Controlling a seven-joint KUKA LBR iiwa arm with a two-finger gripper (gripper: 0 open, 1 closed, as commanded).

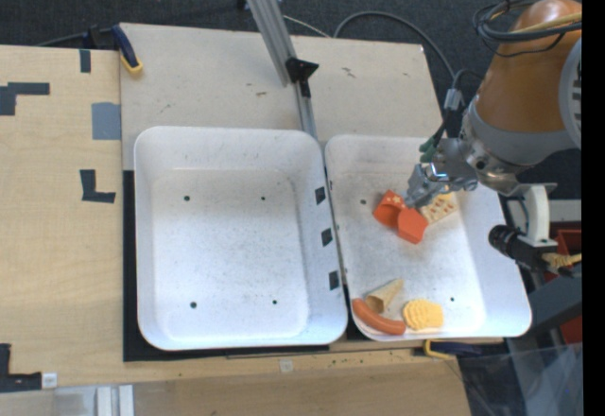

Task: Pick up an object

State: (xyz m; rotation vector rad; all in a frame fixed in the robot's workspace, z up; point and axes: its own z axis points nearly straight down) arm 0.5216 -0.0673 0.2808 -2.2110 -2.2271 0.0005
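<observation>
Down in the right bin (pixel 492 310), the end effector (pixel 423 192) hangs low over an orange block (pixel 401 216), just above or touching its upper edge; whether it is spread or closed, I cannot tell. A pale waffle-like piece (pixel 440 208) lies just beside the block on its right. Near the bin's front edge sit a tan cone (pixel 386 292), a red sausage (pixel 376 317) and a yellow round piece (pixel 423 315), close together. The left bin (pixel 151 216) stands alongside on the tabletop (pixel 208 74).
</observation>
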